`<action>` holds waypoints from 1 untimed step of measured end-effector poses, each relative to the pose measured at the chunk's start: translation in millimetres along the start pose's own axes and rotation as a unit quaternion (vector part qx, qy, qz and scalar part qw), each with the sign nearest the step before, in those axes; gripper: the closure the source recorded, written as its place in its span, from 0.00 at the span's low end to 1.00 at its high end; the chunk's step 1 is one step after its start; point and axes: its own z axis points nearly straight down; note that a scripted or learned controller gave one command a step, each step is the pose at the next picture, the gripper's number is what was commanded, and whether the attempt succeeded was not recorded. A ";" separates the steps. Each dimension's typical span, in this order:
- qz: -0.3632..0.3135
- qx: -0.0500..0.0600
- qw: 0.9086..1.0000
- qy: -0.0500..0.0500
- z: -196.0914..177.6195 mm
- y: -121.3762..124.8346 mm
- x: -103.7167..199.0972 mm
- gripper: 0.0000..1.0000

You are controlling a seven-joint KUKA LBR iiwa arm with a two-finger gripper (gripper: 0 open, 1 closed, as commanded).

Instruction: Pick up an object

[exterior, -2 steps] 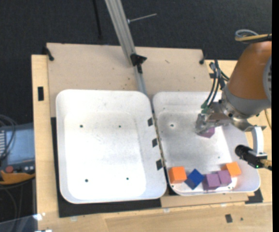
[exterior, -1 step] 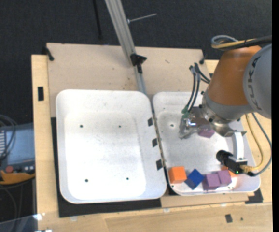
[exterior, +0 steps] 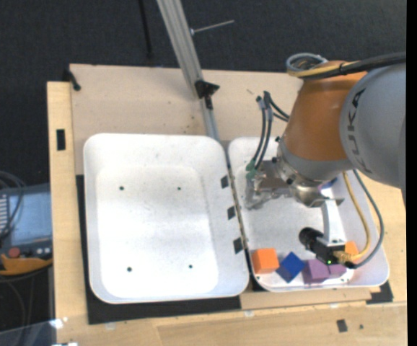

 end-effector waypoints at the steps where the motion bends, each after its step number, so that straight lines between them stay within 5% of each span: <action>1: -0.001 0.000 1.000 0.000 -9.3 -6.2 58.1 1.00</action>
